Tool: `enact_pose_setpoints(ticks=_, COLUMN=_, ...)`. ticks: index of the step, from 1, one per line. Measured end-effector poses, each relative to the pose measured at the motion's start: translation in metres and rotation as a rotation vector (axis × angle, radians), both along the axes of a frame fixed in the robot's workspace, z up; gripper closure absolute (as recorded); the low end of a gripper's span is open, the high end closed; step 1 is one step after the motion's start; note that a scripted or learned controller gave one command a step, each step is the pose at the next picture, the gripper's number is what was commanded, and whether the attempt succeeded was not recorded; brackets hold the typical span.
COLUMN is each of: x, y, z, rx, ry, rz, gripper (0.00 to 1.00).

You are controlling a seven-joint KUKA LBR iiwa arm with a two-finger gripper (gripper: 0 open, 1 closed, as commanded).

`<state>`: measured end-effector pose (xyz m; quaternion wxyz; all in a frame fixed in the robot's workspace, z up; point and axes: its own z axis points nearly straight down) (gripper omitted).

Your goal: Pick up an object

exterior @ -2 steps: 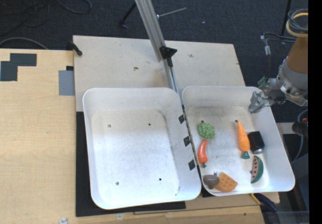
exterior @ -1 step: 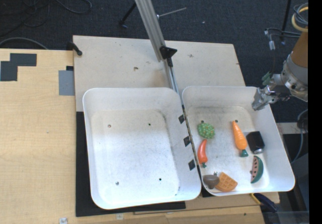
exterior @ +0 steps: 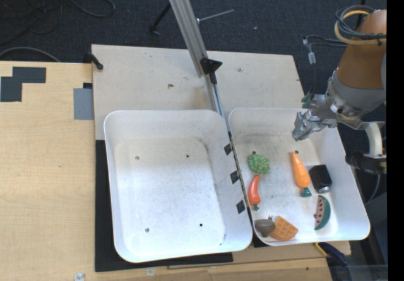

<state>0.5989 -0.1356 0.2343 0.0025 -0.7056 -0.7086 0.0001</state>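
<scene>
Still nothing picked: the candidate objects all lie in the right bin point(exterior: 353, 220). Nearest the gripper is the toy carrot point(exterior: 300, 172), orange with a green tip, lying roughly lengthwise in the bin's right half. Just right of it, near touching, a small black block point(exterior: 320, 177). Below those, a watermelon slice point(exterior: 322, 213) near the right wall. Toward the divider: a green bumpy piece, looks like broccoli or grapes point(exterior: 258, 163), and under it a red-orange chili pepper point(exterior: 254, 190). At the front wall, a waffle-like orange piece point(exterior: 285, 229) touching a small brown lump point(exterior: 265, 227); can't tell what the lump is. Left bin point(exterior: 120, 147) beside it.

Gripper point(exterior: 305, 125) hangs over the upper right part of the right bin, above the carrot and apart from it, nothing visible between its fingers. Whether they are apart or together, cannot tell at this angle.

Step, as I judge: approach, pre-grasp. Next move calls for travelling toward the view's bottom over the carrot, lining the fingers across its narrow width, then descending. Risk: the black block crowds one side.
</scene>
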Motion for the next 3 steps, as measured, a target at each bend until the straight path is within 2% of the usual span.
enact_pose_setpoints(ticks=3, x=-0.011, y=0.178, z=-0.009, rx=0.0, ry=0.001, rz=0.001, gripper=1.0)
